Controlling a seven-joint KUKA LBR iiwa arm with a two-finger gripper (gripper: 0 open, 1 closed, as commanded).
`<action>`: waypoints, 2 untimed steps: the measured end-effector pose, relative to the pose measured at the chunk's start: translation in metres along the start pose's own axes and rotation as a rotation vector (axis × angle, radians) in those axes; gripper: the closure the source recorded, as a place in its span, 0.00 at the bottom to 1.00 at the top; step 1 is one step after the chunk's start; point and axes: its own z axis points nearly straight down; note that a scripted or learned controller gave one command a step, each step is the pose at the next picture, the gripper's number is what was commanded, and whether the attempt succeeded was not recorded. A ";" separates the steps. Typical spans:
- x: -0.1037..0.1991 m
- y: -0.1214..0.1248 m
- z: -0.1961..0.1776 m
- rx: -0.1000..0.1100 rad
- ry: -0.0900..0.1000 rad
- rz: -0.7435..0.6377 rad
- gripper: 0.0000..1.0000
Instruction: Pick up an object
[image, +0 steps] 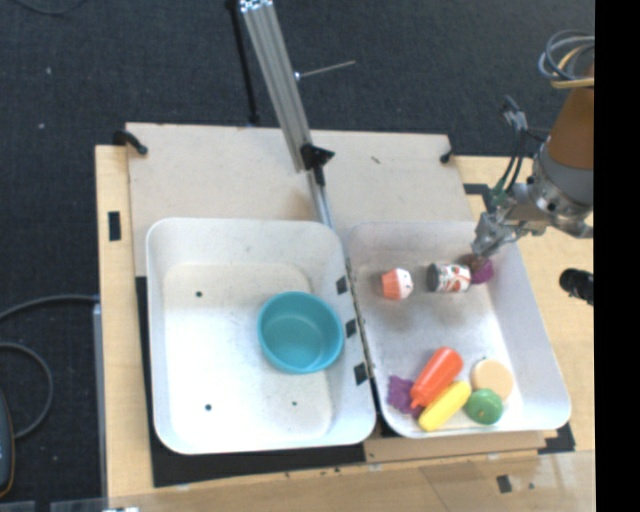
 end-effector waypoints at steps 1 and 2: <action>0.046 0.000 -0.005 0.006 0.003 -0.003 1.00; 0.097 0.013 -0.006 0.005 0.002 -0.003 1.00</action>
